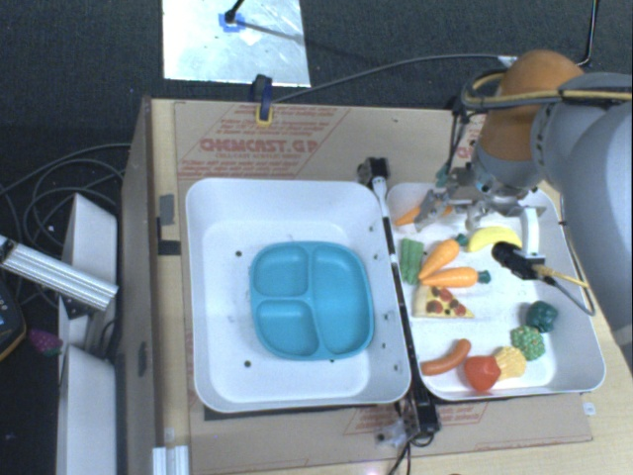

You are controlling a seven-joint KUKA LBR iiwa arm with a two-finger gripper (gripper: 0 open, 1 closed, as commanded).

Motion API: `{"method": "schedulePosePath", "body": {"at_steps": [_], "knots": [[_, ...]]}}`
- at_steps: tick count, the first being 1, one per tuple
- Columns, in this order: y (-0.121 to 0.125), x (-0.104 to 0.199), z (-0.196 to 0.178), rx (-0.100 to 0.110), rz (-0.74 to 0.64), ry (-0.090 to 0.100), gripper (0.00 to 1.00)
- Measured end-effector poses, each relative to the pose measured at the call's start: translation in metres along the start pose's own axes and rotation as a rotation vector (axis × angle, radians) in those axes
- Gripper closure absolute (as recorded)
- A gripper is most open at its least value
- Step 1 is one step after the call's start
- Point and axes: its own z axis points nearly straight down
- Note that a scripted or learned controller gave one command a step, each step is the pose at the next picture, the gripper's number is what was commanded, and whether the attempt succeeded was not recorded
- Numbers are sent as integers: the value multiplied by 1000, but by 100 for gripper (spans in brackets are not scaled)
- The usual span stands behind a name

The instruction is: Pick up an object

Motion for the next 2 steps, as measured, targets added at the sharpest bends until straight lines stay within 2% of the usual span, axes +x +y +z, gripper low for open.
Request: {"method": "schedulePosePath", "body": {"at_steps": [1,2], "knots": [[-48,-4,23,-20,2,0,0],[-2,9,20,-2,4,1,0]]}}
